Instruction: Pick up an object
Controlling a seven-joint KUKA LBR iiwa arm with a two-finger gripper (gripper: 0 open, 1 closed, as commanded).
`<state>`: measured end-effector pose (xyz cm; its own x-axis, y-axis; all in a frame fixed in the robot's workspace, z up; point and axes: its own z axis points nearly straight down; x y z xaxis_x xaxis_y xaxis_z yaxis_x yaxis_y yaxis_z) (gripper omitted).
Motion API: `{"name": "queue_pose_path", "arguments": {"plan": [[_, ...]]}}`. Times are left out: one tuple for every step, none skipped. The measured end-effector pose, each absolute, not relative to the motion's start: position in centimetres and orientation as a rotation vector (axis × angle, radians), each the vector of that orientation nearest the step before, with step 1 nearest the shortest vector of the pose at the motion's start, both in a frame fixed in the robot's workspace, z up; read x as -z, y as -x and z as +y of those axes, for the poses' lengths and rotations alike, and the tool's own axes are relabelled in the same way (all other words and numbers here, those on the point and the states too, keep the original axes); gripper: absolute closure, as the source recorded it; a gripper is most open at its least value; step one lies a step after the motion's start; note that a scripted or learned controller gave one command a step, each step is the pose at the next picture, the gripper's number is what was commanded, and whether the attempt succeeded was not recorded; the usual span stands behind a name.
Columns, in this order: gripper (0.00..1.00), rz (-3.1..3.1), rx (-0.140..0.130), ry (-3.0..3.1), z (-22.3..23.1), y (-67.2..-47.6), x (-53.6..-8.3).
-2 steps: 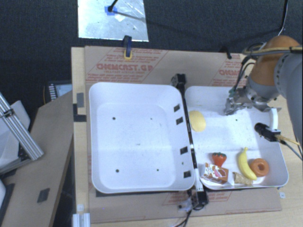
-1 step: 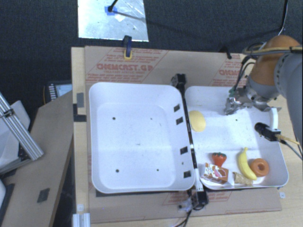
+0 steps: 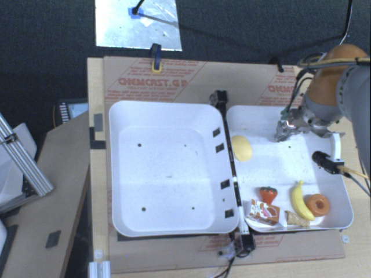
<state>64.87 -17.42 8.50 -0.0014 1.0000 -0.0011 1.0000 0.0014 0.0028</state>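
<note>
Gripper (image 3: 284,131) is hanging low over the upper part of the right bin (image 3: 348,210), near its far wall; whether it is spread or pressed together, I cannot tell at this size. Nothing is showing between its tips.

Nearest candidate: the pale yellow lemon-like object (image 3: 242,148), lying to the gripper's left and slightly toward the camera, just beside the divider between bins. It is roundish, with no strong long axis.

The banana (image 3: 299,200) is lying well apart, toward the near edge, long axis running roughly near-to-far, touching the orange ring (image 3: 318,204). The strawberry (image 3: 268,194) is sitting between.

Judging the lemon the shortest reach: a leftward shift.
</note>
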Motion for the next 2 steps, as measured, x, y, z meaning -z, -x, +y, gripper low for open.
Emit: {"name": "queue_pose_path", "arguments": {"plan": [[1.00, 2.220, -0.001, -2.219, -17.3, -64.5, -8.5], [1.00, 2.225, -0.002, -2.214, -16.0, -64.8, -8.5]]}}
